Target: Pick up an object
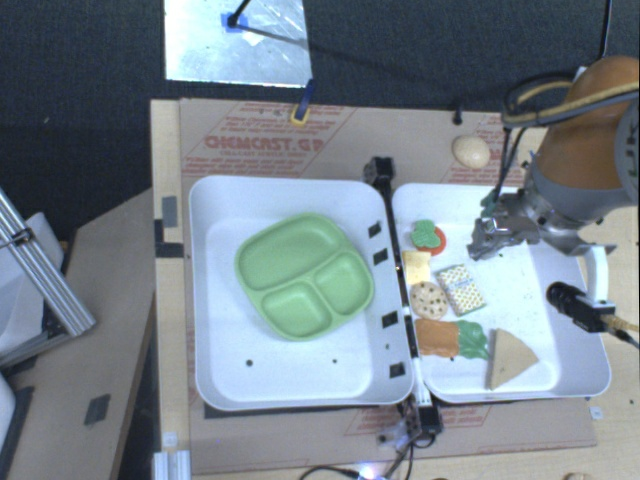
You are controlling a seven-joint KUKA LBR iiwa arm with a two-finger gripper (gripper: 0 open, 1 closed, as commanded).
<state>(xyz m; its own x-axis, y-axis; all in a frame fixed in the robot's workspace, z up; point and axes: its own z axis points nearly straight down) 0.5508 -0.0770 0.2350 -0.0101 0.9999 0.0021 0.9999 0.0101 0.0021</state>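
Note:
My gripper [487,236] hangs over the upper middle of the right bin [575,368], above bare floor and to the right of the red and green toy [428,235]. Whether anything sits between the fingers cannot be made out. Along the bin's left side lie a yellow block [415,266], a round cookie [428,298], a patterned packet [461,289], an orange piece [436,337] with a green leafy piece [473,340], and a tan wedge [511,358] near the front.
The left bin [220,368] holds a green sectioned plate [303,276]. A black divider [392,268] runs between the bins. A beige egg-shaped object [471,151] rests on the cardboard behind the right bin.

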